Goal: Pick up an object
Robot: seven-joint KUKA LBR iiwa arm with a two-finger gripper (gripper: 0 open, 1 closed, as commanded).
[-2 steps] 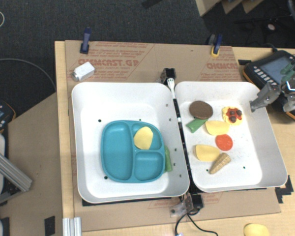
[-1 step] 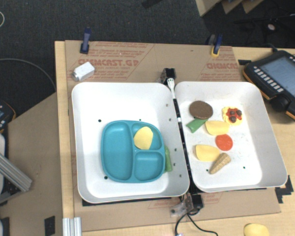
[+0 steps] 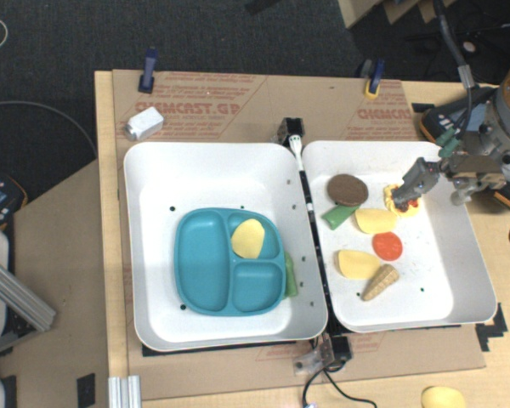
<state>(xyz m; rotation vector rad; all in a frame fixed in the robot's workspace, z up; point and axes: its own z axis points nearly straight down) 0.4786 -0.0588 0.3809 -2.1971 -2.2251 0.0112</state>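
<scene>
My gripper [image 3: 402, 199] reaches in from the right and hangs low over the upper middle of the right bin [image 3: 459, 304]. Its tips are down on a small yellow and red piece [image 3: 405, 204]. Just below it lie a yellow piece [image 3: 375, 221] and a red-orange disc [image 3: 388, 246]. A brown round patty [image 3: 347, 189] and a green wedge [image 3: 337, 217] lie to its left. Nearer the front are another yellow piece [image 3: 357, 263] and a tan cone [image 3: 380, 282].
The left bin [image 3: 153, 177] holds a teal divided tray [image 3: 195, 270] with a yellow piece [image 3: 248, 239] in it and a green piece [image 3: 290, 275] at its right edge. Black clips [image 3: 292, 132] join the bins. The arm's body [image 3: 493, 155] overhangs the right bin's right side.
</scene>
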